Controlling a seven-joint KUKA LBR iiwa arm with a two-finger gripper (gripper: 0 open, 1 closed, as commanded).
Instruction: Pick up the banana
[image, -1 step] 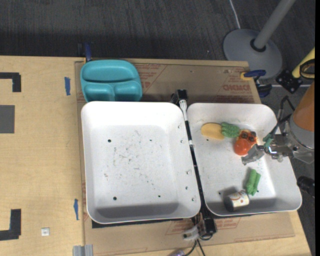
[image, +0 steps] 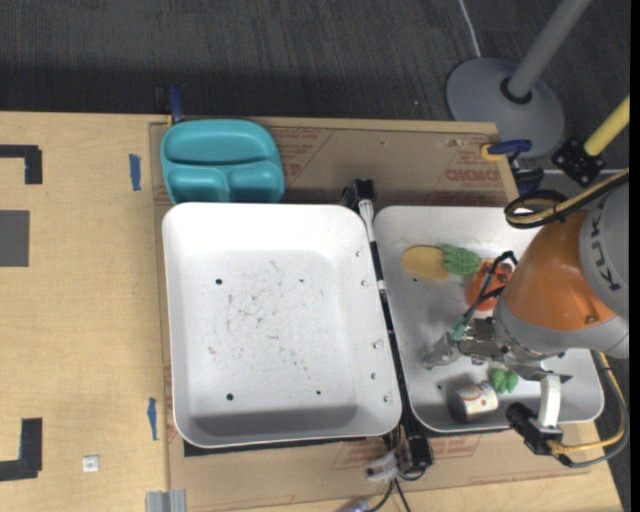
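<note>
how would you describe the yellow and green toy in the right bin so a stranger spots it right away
Start at the right white bin, the one the arm reaches over. Go to its far left corner, near the divider between the bins: the toy pineapple lies there on its side. Its yellow body with a leafy green top separates it from the orange piece beside it.

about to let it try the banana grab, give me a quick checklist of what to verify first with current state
1. Banana located: cannot tell; the yellow item with a green leafy end in the right bin looks more like a pineapple.
2. End effector over the right bin: ok.
3. End effector above the yellow item: not ok, it sits nearer the front.
4. Nothing gripped: cannot tell.
5. Clutter close by: not ok, a small can and a green piece lie beside it.
</note>
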